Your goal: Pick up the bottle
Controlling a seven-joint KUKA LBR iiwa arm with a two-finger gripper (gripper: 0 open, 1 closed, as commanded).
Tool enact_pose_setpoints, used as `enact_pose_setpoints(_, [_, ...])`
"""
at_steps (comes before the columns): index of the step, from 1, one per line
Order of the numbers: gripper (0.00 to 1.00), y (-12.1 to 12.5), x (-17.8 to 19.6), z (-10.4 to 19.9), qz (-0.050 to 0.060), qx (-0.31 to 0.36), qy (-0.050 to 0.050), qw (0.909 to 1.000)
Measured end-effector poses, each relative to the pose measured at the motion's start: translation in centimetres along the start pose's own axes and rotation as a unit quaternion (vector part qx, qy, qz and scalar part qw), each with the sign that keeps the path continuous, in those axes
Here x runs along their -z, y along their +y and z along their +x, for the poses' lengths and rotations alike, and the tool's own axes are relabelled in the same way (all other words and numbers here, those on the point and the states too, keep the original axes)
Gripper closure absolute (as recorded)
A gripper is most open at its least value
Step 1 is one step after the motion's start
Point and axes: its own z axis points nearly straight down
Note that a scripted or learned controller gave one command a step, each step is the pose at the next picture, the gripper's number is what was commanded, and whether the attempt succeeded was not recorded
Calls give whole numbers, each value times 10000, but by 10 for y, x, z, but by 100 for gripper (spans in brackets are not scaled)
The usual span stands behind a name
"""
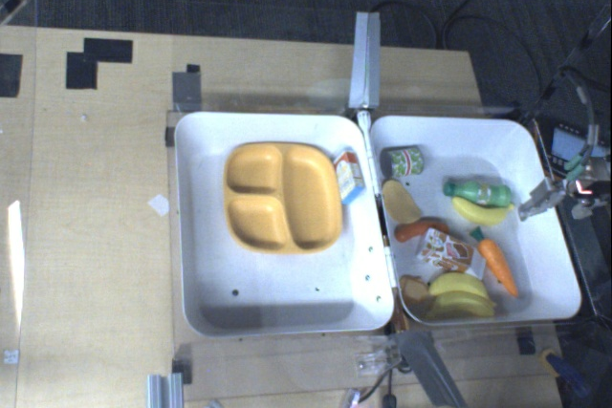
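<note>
The bottle (pixel 481 193) is green and lies on its side in the right bin (pixel 535 143), towards the far right part. A yellow banana (pixel 481 212) lies right against its near side. My gripper (pixel 536 201) hangs at the right bin's right wall, a short way right of the bottle and apart from it. Nothing shows between the gripper and the bottle except the banana's tip.
The right bin also holds a green can (pixel 404 161), a carrot (pixel 496 266), a sausage (pixel 417 229), a small carton (pixel 446 253), a bunch of bananas (pixel 459 293) and a tan slice (pixel 401 202). A yellow divided plate (pixel 283 196) and a carton (pixel 348 175) lie in the left bin (pixel 206 234).
</note>
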Motion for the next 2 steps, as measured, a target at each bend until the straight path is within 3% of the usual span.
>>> enact_pose_setpoints(1, [0, 61, -99, 83, 10, -598, 8, 9982])
enact_pose_setpoints(2, [0, 91, -180, 83, -62, -850, 0, 9964])
